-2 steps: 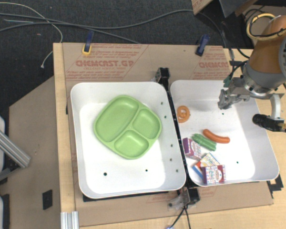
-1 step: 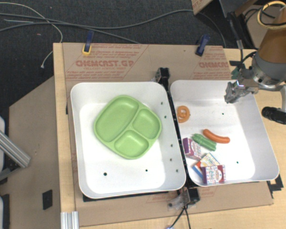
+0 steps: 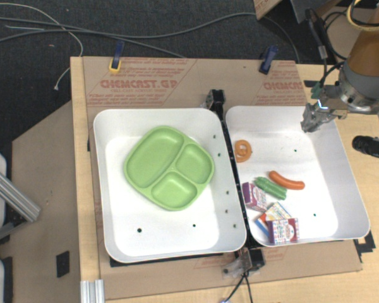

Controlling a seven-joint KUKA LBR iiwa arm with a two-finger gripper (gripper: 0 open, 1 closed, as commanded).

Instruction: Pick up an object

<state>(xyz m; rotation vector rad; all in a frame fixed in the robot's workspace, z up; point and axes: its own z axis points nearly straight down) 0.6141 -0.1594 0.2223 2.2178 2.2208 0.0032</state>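
The right bin (image 3: 328,169) holds an orange ring-shaped pretzel (image 3: 242,149), an orange hot dog (image 3: 287,181), a green pickle-like piece (image 3: 270,188) and a few small purple and red cartons (image 3: 275,223) near its front left corner. My gripper (image 3: 311,122) hangs over the bin's far right corner, well apart from all of these, with nothing seen between its fingers. The arm above it is grey with an orange band (image 3: 369,52).
The left bin (image 3: 114,226) carries a green divided plate (image 3: 170,167). Both bins rest on a cardboard sheet (image 3: 145,81) held by blue clamps (image 3: 117,59). Cables lie on the dark floor at the back left.
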